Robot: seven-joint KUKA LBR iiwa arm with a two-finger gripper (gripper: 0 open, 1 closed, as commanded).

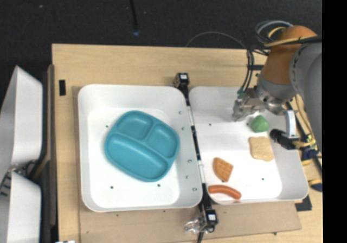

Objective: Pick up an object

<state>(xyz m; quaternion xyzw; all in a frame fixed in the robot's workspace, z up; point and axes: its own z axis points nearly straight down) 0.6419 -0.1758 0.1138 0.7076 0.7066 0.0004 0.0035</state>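
Over right bin point(287, 190): gripper point(245, 110) low near far wall, finger state unclear. Green object point(259, 123) just beside it. Teal plate point(142, 145) in left bin point(87, 182).

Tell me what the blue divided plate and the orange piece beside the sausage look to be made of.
The blue divided plate looks like moulded plastic: one even teal colour, rounded rims, soft sheen. The orange piece seems to be toy food, likely plastic or rubber: flat colour with a faint ridged pattern, though it is too small to be sure. The sausage has a similar smooth, glossy look.
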